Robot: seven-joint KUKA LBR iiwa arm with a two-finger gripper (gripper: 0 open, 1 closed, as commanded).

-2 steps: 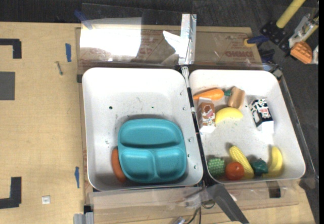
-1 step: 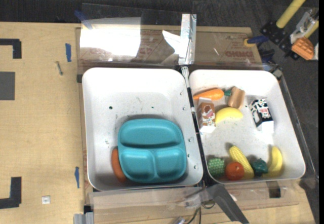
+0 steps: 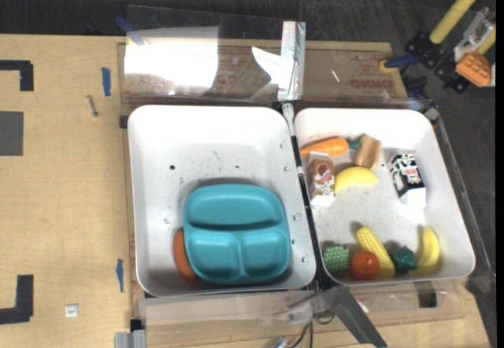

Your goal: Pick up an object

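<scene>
1. Along the near wall of the right bin (image 3: 455, 205) a row of toy foods is seen: a green piece (image 3: 337, 258), a red tomato (image 3: 365, 264) touching it, a yellow corn cob (image 3: 375, 248) lying slantwise just behind the tomato, a dark green piece (image 3: 404, 258) and a banana (image 3: 428, 248) in the near right corner
2. In the near half of the left bin (image 3: 150, 134) a teal divided tray (image 3: 236, 232) is laid flat; an orange object (image 3: 183, 256) is partly hidden under its left edge
3. Further back in the right bin a lemon (image 3: 356, 178) is set between a brown packet (image 3: 321, 177), close to the wall shared by the bins, and a black-and-white carton (image 3: 406, 173)
4. Behind the lemon a carrot (image 3: 327, 146) and a tan cylinder (image 3: 367, 151) are placed side by side near the far wall
5. Beyond both bins a clear sheet (image 3: 205, 63) is seen on the bench (image 3: 55, 181)
</scene>
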